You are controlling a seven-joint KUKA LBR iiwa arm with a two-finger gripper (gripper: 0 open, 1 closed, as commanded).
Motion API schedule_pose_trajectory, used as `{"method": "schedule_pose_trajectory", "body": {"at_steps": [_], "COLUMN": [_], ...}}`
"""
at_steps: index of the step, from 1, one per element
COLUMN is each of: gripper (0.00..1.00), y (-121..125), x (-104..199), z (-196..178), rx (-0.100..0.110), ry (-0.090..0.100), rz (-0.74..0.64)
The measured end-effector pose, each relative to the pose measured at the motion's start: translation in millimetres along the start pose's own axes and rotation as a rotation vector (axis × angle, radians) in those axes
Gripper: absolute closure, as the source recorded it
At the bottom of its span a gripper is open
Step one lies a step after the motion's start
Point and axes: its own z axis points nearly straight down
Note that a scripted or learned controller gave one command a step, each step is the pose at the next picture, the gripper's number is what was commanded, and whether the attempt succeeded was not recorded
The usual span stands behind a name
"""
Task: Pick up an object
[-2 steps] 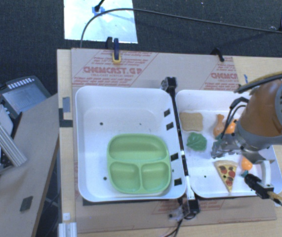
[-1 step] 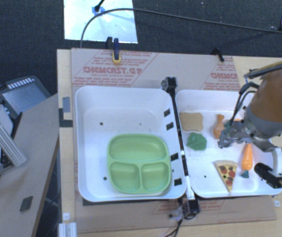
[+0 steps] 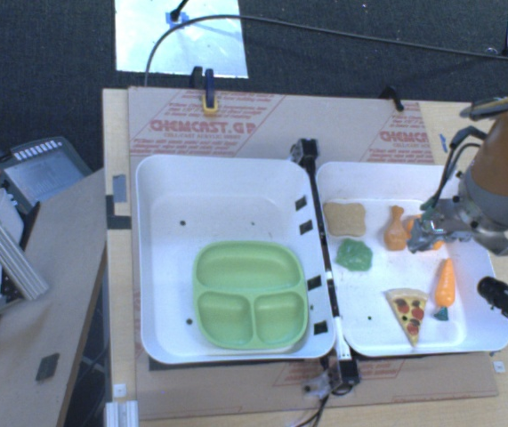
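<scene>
The hand point(image 3: 424, 235) sits low in the right bin point(image 3: 374, 341), touching a small orange toy point(image 3: 397, 229) at its nine o'clock; its grip is too blurred to tell. A carrot point(image 3: 446, 282) lies at its five o'clock, pizza slice point(image 3: 408, 312) beyond.

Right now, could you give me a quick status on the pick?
Gripper low in right bin, beside orange toy. Nothing visibly held. Carrot and pizza slice nearby.

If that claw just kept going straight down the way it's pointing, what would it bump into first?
Most likely the orange chicken-drumstick toy, which lies right beside the claw in the right bin. Height is hard to judge from above, so it might land just next to it.
</scene>
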Motion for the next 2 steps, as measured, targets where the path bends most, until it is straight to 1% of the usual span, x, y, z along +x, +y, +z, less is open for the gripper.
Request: {"method": "schedule_pose_trajectory", "body": {"at_steps": [1,2], "gripper": [1.00,1.00], "y": [1.5,16.7], "x": [-0.3,50.9], "z": [-24.1,-13.1], "rx": [0.001,0.004], "ry": [0.001,0.002], "rz": [0.000,-0.005]}}
